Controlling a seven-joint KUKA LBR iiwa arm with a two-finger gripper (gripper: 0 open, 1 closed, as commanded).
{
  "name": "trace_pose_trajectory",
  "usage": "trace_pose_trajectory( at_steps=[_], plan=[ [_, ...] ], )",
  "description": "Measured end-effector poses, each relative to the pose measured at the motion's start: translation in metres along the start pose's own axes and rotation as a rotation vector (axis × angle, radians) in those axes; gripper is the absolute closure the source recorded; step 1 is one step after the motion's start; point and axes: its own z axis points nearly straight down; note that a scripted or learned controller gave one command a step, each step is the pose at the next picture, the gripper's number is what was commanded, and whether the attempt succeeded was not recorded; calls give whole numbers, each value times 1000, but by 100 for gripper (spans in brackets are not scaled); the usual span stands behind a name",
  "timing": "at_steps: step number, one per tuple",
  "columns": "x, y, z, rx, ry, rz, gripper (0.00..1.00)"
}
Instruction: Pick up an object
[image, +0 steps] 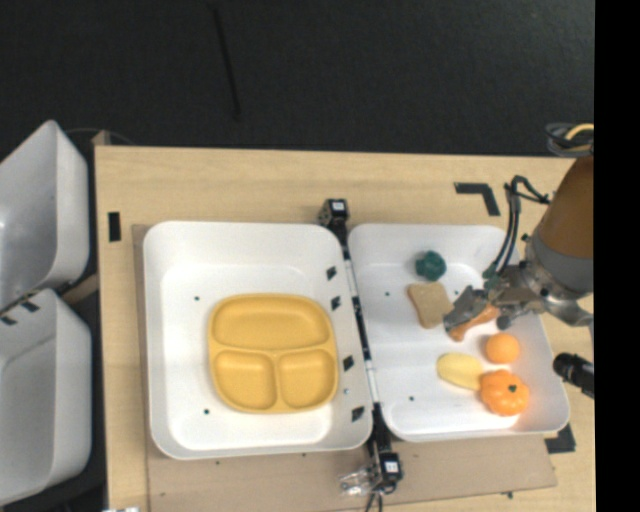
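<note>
The right bin (400, 415) holds a pumpkin (503, 392), a yellow piece (459, 371) and an orange (502, 348) nearest, then a tan slice (429, 304) and a green ball (431, 265). The left bin (170, 300) holds a yellow tray (272, 351). The gripper (475, 315) hangs beside the slice with something orange at its fingers; I cannot tell their state.

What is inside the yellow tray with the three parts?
Nothing that I can see. The yellow tray sits in the left bin, and all three compartments look bare. The bin floor under the tray is covered, so I can't tell what is beneath it.
</note>
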Motion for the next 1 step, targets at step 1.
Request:
trace_pose_trajectory(
  at_steps=[1],
  plan=[
    [0, 3, -6, -12, -2, -2, 0]
  ],
)
